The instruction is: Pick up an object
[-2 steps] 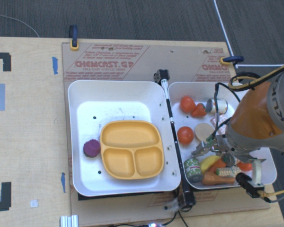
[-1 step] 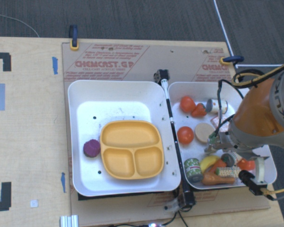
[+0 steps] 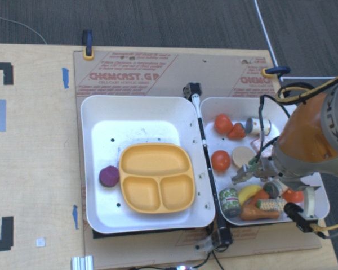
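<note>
**Gripper low in the right bin, above the pile of toy food**

The arm (image 3: 307,134), grey with its orange band, reaches in from three o'clock and bends down into the right bin (image 3: 236,107). The gripper (image 3: 249,173) sits over the lower middle of that bin, its metal parts pointing toward nine o'clock. Whether the jaws stand apart or together I cannot tell: the wrist hides most of them, and nothing can be seen held between them.

The objects to pick from lie around the gripper. A red tomato (image 3: 220,161) lies at about ten o'clock from it, near but apart. A pale round disc (image 3: 242,154) lies just at its twelve o'clock side, partly under the metal parts. A yellow banana-like piece (image 3: 248,194) lies just below the gripper, at six o'clock, with a green patterned can (image 3: 229,201) beside it at seven o'clock and an orange carrot-like piece (image 3: 259,209) lower still. Further up the bin, at twelve o'clock, lie a second red tomato (image 3: 223,123), a red strawberry-like piece (image 3: 236,131) touching it, and a small white bottle (image 3: 258,126).

In the left bin (image 3: 96,151) a yellow divided tray (image 3: 156,177) lies near the middle, with a purple round object (image 3: 109,176) just beside it at nine o'clock.
</note>
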Robot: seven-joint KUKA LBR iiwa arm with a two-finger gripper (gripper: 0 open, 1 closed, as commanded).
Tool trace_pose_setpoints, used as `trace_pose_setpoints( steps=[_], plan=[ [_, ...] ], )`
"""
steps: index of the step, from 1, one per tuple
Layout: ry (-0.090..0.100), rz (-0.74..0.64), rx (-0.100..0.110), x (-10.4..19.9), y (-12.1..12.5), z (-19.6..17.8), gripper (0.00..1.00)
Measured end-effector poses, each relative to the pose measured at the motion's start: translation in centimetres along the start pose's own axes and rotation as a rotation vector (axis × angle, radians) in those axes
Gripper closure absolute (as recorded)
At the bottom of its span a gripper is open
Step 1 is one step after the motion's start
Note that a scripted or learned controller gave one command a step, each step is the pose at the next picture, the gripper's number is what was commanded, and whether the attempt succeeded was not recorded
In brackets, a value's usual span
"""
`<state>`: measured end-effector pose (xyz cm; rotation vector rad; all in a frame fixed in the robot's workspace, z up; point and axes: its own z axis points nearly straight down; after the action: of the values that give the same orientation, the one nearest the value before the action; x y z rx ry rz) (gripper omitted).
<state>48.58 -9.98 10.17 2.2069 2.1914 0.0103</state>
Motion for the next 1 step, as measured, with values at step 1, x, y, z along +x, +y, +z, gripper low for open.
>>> trace_pose_setpoints(
  steps=[1],
  plan=[
    [-0.001, 0.0, -0.004, -0.03, 0.16, -1.0, 1.0]
  ],
)
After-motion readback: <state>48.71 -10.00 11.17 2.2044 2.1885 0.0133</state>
